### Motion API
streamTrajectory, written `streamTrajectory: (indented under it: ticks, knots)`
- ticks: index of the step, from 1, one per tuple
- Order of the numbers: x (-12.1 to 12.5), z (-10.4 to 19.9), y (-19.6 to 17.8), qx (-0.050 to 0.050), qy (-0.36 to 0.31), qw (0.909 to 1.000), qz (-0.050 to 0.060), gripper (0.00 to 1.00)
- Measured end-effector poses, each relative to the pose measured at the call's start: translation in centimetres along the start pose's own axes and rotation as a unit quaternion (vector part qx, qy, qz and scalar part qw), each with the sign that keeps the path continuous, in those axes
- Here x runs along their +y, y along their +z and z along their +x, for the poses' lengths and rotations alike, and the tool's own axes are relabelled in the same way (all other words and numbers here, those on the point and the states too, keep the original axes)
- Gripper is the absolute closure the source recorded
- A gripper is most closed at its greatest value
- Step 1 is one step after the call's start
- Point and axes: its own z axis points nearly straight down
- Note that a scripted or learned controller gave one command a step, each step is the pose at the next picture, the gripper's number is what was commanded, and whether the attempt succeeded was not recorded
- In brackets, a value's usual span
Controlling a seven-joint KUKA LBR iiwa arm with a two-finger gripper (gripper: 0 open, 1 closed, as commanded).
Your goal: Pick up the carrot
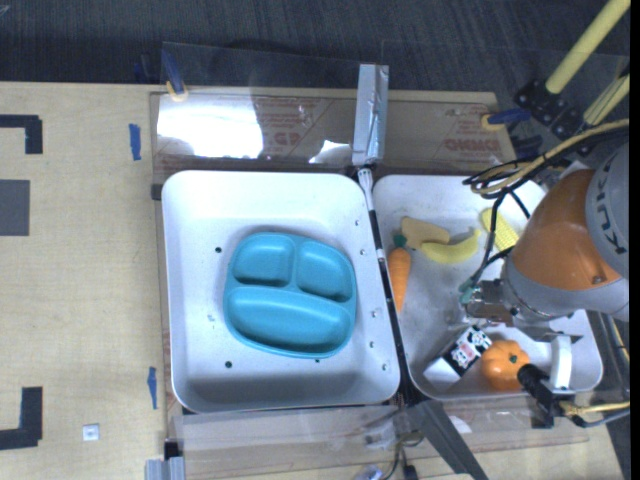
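The orange carrot (398, 279) with a green top lies along the left wall of the right bin (437, 298), its tip pointing toward the front. My gripper (481, 306) hangs below the orange-banded wrist over the middle of the right bin, to the right of the carrot and apart from it. The arm's bulk hides the gripper's underside.
A yellow banana (446, 244) lies just behind and to the right of the carrot. An orange fruit (502, 363) and a small black-and-white item (465, 350) sit at the bin's front. The left bin (200, 268) holds a blue divided plate (291, 292). Cables trail over the back right.
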Motion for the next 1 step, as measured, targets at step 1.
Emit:
streamTrajectory:
  ticks: [1]
  knots:
    - [4.31,0.57,-11.17,0.001,0.054,0.9985,0.005,1.00]
